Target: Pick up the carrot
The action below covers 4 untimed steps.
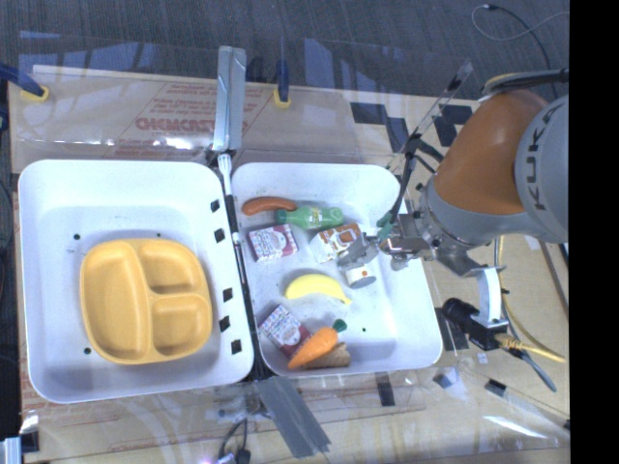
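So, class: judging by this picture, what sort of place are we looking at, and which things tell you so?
Probably a robotics lab bench for pick-and-place trials: a KUKA arm reaches over two white bins, the right one scattered with toy food such as a carrot and a banana, the left one holding a yellow divided plate.

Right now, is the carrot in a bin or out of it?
In. The carrot lies in the right bin, near its front wall, beside a red-and-white packet.

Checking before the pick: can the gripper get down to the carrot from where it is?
Probably yes. The carrot lies uncovered at the right bin's front, though a brown item and a red packet crowd it. The gripper hangs farther back.
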Each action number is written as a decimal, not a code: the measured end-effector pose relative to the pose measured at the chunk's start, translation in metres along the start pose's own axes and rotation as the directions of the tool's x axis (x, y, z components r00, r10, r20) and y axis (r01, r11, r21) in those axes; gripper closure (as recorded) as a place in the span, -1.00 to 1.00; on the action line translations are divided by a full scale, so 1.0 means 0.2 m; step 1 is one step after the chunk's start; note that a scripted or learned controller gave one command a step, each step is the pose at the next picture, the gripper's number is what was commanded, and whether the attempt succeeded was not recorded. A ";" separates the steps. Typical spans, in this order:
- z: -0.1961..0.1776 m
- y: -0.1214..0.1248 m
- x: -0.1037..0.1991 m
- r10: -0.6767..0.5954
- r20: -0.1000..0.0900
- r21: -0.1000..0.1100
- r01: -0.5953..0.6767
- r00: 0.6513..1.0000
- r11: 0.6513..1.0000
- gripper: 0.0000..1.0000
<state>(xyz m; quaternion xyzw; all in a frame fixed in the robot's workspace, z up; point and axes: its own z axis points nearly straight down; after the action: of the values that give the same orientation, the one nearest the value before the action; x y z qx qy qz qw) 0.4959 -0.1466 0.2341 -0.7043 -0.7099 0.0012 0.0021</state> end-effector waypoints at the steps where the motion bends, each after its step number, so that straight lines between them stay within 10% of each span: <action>1: 0.46 -0.08 0.26 -0.208 0.000 0.000 0.208 0.978 0.978 -1.00; 2: -0.18 0.27 0.38 -0.064 0.001 -0.004 0.064 0.998 0.998 -1.00; 3: -0.52 0.16 0.26 -0.110 0.002 -0.005 0.110 0.994 0.994 -1.00; 4: -0.04 0.44 0.31 -0.288 0.001 0.001 0.288 0.958 0.958 -1.00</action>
<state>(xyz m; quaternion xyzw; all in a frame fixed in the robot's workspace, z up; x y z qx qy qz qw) 0.5834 -0.0832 0.2414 -0.5933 -0.8050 0.0016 0.0019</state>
